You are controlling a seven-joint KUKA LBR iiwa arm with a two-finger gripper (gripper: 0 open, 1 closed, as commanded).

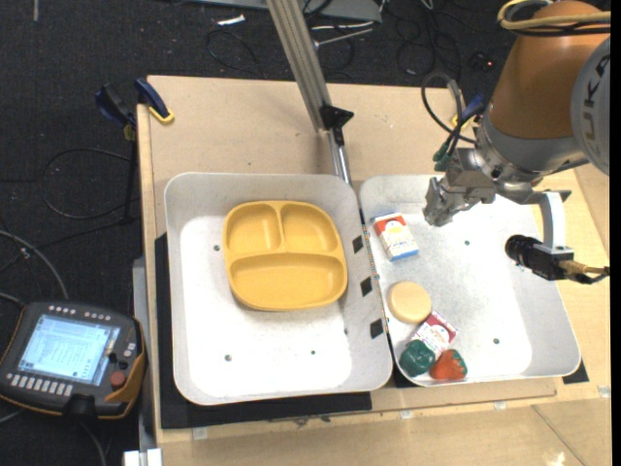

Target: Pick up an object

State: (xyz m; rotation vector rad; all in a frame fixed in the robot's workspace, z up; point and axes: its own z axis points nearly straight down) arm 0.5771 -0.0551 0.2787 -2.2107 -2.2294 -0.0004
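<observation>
**Bench inspection: gripper over right bin, nothing seen held**

My arm point(553, 76) enters from 3 o'clock, grey with an orange band, and reaches over the upper part of the right bin point(505, 299).

Left bin point(194, 357): one yellow divided tray point(285, 255), three compartments, lying flat above the bin's centre.

Right bin: all items sit along its 9 o'clock side. A small carton point(396, 238), white with red and blue print, lies near the upper left. At 6 o'clock from it is a round tan disc point(409, 302). Below that, a red-and-white packet point(436, 333), then a green piece point(417, 357) and a red piece point(448, 365), these three touching in the lower left corner.

My gripper point(439, 204) hangs at 2 o'clock from the carton, near it but apart. I cannot tell whether it is spread or closed; no item is visible in it.
</observation>
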